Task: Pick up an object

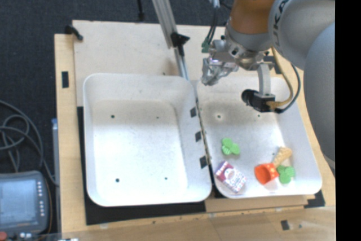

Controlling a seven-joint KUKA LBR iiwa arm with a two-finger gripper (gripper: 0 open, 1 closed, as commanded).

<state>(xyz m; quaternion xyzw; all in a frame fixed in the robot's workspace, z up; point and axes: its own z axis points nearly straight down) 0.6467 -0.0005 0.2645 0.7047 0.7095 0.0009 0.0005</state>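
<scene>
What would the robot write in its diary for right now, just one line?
end effector: above right white bin's far left corner | small green toy, pink-red packet, orange cup: in bin

The left bin [141, 138] lay open to reach. Right of it, toys [230, 147] and a packet [230, 177] crowded the near end, and a slanted metal post [163, 8] rose behind it.
</scene>
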